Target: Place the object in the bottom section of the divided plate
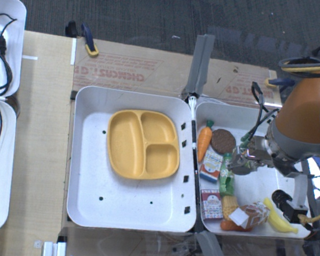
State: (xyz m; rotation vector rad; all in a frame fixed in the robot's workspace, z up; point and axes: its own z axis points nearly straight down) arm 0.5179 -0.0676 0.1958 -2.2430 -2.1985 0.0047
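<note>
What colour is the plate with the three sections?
The plate is yellow, clearest in the camera view, lying in the left bin.

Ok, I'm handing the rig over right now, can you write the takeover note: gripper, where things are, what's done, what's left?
Gripper: low over the right bin, above the toy food by the green item; nothing visibly held.
Divided plate: yellow, in the left bin, all sections bare.
Right bin also holds the carrot, brown round patty, small cartons, banana and wrapped items at the near end.
Done: arm positioned over the pile.
Left: grasp an object, carry it across, set it in the plate's bottom section.
</note>
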